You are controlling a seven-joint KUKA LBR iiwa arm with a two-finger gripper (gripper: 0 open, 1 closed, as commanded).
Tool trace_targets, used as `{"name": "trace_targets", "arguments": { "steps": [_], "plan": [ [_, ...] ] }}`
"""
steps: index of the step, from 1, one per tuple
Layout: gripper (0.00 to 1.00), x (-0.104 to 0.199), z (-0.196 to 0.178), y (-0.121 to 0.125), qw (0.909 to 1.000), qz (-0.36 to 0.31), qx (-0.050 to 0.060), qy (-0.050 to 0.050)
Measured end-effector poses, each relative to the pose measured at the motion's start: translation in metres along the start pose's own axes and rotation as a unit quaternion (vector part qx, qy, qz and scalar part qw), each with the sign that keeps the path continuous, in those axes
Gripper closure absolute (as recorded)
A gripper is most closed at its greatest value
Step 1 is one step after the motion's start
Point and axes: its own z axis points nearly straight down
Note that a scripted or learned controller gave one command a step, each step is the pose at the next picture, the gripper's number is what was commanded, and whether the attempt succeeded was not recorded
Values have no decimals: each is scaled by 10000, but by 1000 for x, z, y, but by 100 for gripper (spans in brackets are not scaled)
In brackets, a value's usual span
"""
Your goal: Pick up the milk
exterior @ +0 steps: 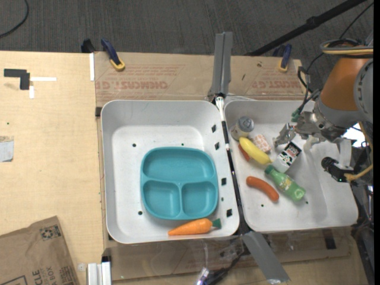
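**Hand parked right on the milk, right bin**

Watching the feed from my desk, going left to right. The counter [47,159] is bare plywood on the left with a bit of brown cardboard [35,254] in the near corner. Then the left bin [119,177], holding a teal divided plate [179,183] with three compartments, and an orange carrot [191,227] lying just in front of it, close to the bin's near wall.

Over in the right bin [320,212] it's a cluster: a small grey can [246,124] at the back, a yellow banana [254,151] next to a pinkish speckled thing [261,142] I can't identify, a red-orange sausage [262,187] further forward, and a green bottle [285,183] lying on its side.

The milk [290,154] is a little white carton with black print, tilted, touching the cap end of the green bottle. The hand [291,136] is right up against it from the back-right, fingers spread, and one looks to be touching the carton top. I can't see the carton clamped between them, so I'd call it released.
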Motion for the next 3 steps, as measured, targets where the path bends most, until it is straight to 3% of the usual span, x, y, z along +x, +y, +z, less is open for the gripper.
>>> {"name": "trace_targets", "arguments": {
  "steps": [1, 2, 3],
  "plan": [
    [100, -1, -6, 0, 10000, 19, 16, 1],
    [100, 32, -152, 39, 9993, -386, -14, -10],
    [0, 32, -151, 38, 9993, -384, -2, -11]
  ]
}}
